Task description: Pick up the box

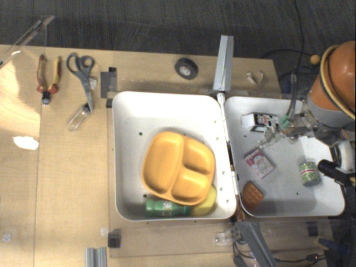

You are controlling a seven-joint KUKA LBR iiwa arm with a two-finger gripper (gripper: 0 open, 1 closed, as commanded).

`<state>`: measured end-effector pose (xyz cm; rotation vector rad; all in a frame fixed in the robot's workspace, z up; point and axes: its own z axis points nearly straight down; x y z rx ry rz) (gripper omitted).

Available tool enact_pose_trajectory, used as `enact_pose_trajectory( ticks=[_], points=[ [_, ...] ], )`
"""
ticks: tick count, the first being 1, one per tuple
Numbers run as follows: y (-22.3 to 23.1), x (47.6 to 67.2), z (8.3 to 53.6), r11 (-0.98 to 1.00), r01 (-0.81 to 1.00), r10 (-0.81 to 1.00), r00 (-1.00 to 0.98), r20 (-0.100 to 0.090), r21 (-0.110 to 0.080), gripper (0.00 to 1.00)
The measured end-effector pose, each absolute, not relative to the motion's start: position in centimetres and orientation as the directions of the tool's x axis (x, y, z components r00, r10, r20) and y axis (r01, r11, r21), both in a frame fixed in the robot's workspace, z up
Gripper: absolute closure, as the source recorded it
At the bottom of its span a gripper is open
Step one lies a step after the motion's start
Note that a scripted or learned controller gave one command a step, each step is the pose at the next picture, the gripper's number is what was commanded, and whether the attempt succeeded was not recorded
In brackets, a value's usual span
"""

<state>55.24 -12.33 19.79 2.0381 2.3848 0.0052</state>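
Box (260, 120) location: right bin (328, 207), far side, near the wall shared with the left bin (130, 149). Small dark-and-white carton. Confirm?

B: Confirmed. Long axis runs roughly across the view, left to right, slight tilt. Lying flat as far as I can tell

A: Gripper (276, 133)?

B: Just beside the box, on its near-right corner. Arm (339, 77) comes in from the right edge, so the box lies up and to the left of the tool tip. Very close, may be touching, can't resolve it

A: Open or closed? Holding anything?

B: Can't tell. Tool end is thin metal clutter at this resolution. Nothing visibly held, box looks to be resting on the bin floor

A: So not picked yet

B: My read, yes. Next move probably needs a small shift up-left to centre over the box, and a close across the short side, i.e. grip line perpendicular to that left-right axis

A: Neighbours?

B: Pink packet (260, 163) sits nearer the camera than the tool, close to it. Small can (309, 173) and a brown round item (253, 192) are well apart from the box. The packet is the only thing that a drifting approach could snag

A: Risk?

B: Box is near the bin's far wall, so little room on that side
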Motion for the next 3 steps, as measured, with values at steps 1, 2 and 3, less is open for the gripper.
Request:
enact_pose_trajectory(
  ticks=[1, 2, 3],
  points=[
    [-9.7, 52.7, 9.6, 0.180, 0.984, 0.984, -0.180, -0.002, 0.009, 0.00],
    [-9.7, 53.0, 10.7, 0.182, 0.983, 0.983, -0.182, -0.004, 0.015, 1.00],
    [-4.4, 52.8, 22.5, 0.310, 0.951, 0.951, -0.310, -0.002, 0.008, 1.00]
  ],
)
